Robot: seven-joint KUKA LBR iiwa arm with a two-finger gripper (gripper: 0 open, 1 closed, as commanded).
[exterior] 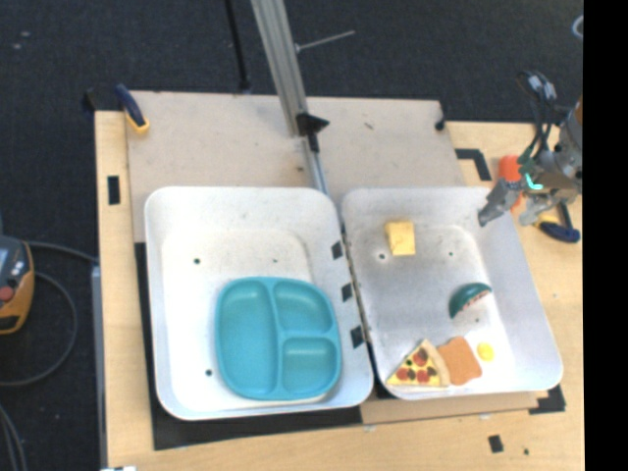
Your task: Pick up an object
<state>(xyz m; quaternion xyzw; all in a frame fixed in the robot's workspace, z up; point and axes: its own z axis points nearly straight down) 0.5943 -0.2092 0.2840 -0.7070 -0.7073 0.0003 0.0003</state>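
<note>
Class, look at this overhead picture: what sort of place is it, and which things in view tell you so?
Probably a robotics lab test bench, not a kitchen. Two white bins sit on a plywood board; toy food such as a pizza slice lies in the right one, a teal divided plate in the left, with a gripper nearby.

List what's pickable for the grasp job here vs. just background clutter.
Job: yellow block, teal dome piece, pizza slice, orange piece, small yellow piece, teal divided plate, gripper.

Background: blue-yellow clamp, aluminium post.
</note>
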